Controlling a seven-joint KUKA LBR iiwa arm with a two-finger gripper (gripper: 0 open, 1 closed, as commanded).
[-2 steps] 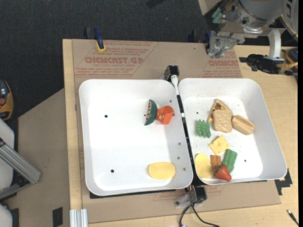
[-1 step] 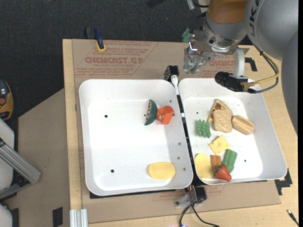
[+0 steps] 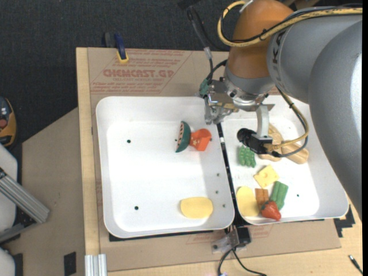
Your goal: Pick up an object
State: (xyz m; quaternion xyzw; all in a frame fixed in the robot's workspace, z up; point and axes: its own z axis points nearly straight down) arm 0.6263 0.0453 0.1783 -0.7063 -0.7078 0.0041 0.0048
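Notice your pincer [image 3: 214, 115] hovering over the divider between the 2 white bins [image 3: 115, 154], beside the orange plastic chunk [image 3: 200, 140]; its grip state isn't discernible.

— What's around the bench?
— Dark grey carpet [image 3: 52, 16] on the floor, all across the top and left.
— And under the bins?
— A brown cardboard sheet [image 3: 144, 68] printed in red, with a blue-and-yellow clamp [image 3: 120, 48] on its top edge. An aluminium rail [image 3: 23, 197] lies lower left.
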